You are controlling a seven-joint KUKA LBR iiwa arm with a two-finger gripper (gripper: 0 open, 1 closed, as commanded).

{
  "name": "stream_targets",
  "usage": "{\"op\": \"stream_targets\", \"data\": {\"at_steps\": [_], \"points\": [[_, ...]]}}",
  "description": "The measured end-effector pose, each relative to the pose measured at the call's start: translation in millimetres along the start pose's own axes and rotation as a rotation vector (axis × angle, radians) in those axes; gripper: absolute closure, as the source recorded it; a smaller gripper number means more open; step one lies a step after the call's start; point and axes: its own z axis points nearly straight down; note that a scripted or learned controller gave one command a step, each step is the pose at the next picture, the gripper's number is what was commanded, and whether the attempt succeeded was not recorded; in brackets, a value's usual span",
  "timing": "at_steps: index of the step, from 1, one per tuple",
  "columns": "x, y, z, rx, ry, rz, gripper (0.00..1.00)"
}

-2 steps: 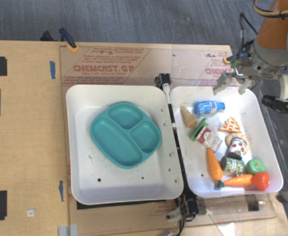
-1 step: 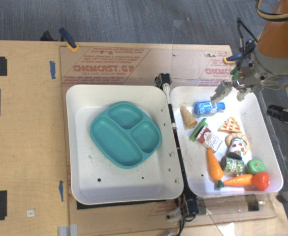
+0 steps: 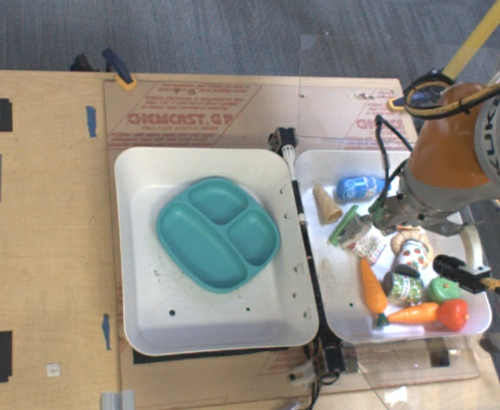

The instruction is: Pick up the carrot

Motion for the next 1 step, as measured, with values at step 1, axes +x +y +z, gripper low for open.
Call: {"op": "stream_targets", "data": {"at_steps": [1], "points": [[16.1,-63.0,40.4,-0.015,-0.006,0.066,0.0]]}}
